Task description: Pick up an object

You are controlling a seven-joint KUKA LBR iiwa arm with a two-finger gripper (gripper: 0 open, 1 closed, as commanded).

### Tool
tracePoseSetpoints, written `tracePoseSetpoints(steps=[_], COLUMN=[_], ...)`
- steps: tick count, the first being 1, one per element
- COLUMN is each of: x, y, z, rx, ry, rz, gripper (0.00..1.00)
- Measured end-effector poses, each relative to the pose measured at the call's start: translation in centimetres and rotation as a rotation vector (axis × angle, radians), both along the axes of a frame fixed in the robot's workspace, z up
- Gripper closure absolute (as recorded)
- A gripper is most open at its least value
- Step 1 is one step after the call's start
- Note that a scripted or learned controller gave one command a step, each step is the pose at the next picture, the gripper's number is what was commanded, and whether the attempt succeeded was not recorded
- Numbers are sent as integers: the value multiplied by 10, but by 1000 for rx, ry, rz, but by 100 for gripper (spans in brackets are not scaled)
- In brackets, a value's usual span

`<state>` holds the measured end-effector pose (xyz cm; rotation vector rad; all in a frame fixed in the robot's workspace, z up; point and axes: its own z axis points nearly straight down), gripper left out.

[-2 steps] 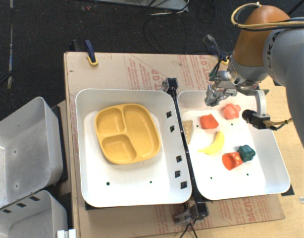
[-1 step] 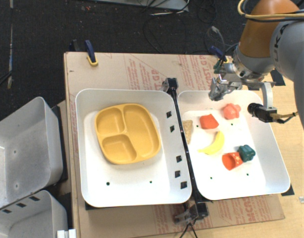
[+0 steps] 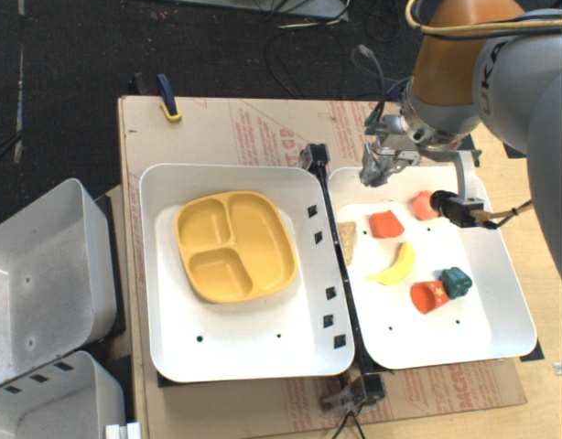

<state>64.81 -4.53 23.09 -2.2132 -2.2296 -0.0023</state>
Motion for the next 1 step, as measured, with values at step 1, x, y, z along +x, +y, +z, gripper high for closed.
tracePoseSetpoints(steps=[1], x=[-9], y=[59], z=[-9], rx=[1], ry=[3], rz=[1], gripper=[100])
